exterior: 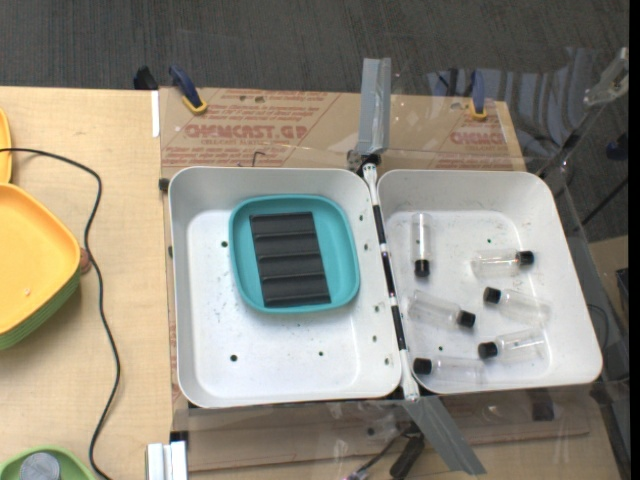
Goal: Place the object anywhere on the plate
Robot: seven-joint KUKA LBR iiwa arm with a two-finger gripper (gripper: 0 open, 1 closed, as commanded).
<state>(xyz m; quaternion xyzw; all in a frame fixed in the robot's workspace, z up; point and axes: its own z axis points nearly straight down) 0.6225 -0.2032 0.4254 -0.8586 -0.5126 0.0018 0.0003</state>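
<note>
Lying: six capped vials (470, 298) in right bin (560, 268)
Plate (295, 253): teal, in left bin (200, 298), holding dark ridged insert (290, 258)

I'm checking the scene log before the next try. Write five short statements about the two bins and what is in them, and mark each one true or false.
1. The teal plate lies in the left bin. True.
2. A dark ridged insert sits on the teal plate. True.
3. The clear tubes with black caps lie on the plate. False: they lie scattered in the right bin.
4. All the tubes stand upright. False: they lie on their sides, pointing different ways.
5. A tube already rests on the plate, so the task is done. False: the plate carries just the dark insert, and every tube is in the right bin.
</note>
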